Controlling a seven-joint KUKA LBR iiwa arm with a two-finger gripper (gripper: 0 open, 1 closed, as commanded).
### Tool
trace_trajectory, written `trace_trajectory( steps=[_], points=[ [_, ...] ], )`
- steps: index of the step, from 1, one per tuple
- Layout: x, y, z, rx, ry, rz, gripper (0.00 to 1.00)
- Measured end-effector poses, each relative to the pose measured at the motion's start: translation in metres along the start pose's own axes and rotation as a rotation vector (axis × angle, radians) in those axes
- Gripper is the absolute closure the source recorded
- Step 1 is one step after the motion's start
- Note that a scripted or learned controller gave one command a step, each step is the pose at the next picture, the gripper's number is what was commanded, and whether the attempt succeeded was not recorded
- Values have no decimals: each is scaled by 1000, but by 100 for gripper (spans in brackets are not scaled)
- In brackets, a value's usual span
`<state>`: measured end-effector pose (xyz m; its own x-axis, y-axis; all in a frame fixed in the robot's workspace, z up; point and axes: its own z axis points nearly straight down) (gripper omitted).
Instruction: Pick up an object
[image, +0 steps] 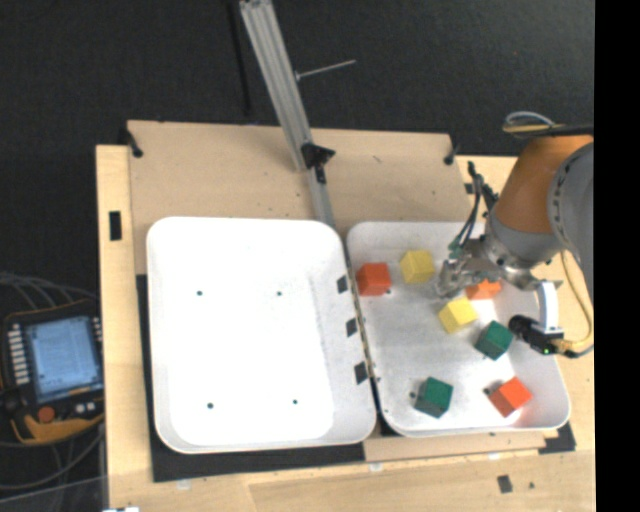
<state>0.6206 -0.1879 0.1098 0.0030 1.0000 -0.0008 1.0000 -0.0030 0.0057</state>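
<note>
Gripper (455, 278) hangs low over the right bin (392, 400), just above a yellow cube (457, 316) and beside an orange block (484, 290) partly hidden under the wrist — whether anything sits in its grasp I cannot tell. Another yellow cube (417, 266) and an orange cube (374, 279) lie to its left; two green cubes (493, 340) (434, 396) and an orange one (509, 395) lie nearer — all in that bin.

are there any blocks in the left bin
No, the blocks, such as the orange block and the green block, all lie in the right bin, while the left bin shows bare white floor.
</note>
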Motion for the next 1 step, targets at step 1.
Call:
trace_trajectory(
  steps=[1],
  points=[
    [-3, 3, -44, -1, 0, -2, 100]
  ],
)
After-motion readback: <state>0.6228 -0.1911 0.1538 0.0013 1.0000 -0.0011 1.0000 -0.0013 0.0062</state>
